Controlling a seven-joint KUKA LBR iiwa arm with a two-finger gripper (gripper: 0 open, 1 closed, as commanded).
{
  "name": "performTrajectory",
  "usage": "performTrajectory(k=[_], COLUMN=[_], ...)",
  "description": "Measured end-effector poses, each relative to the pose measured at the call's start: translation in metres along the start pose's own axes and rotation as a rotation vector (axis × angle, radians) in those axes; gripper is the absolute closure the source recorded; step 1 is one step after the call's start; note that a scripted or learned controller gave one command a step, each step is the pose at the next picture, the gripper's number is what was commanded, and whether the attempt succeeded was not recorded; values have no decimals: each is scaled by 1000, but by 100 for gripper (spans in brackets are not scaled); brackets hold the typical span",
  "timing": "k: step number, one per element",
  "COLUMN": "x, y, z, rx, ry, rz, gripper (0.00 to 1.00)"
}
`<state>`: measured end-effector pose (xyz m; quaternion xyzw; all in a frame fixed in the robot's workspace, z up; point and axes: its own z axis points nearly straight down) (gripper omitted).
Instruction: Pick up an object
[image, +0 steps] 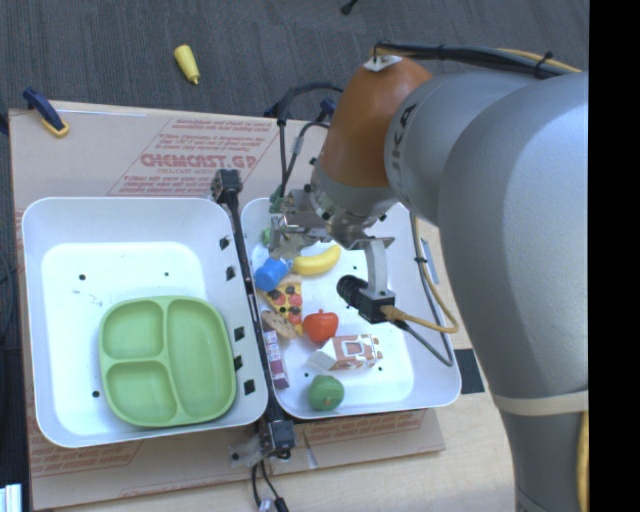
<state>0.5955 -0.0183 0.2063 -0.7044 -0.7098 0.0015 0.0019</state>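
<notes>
The right bin (436, 372) holds a yellow banana (316, 262), a blue block (269, 274), a pizza slice toy (286, 301), a red tomato-like piece (320, 325), a small red and white carton (357, 351) and a green ball (325, 392). My gripper (288, 226) hangs at the far left part of this bin, just above the banana and the blue block. The orange wrist band and grey arm cover the bin's far right part.
The left bin (60, 240) holds a light green divided plate (166, 359). Black clips join the two bins along the middle wall. A yellow piece (187, 63) and a blue-yellow clamp (46, 111) lie outside at the back. A black cable fitting (364, 297) hangs over the right bin.
</notes>
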Motion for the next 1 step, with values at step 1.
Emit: performTrajectory(k=[1], x=[-1], y=[0], z=[0], rx=[-1], ry=[-1], rz=[1], gripper=[0])
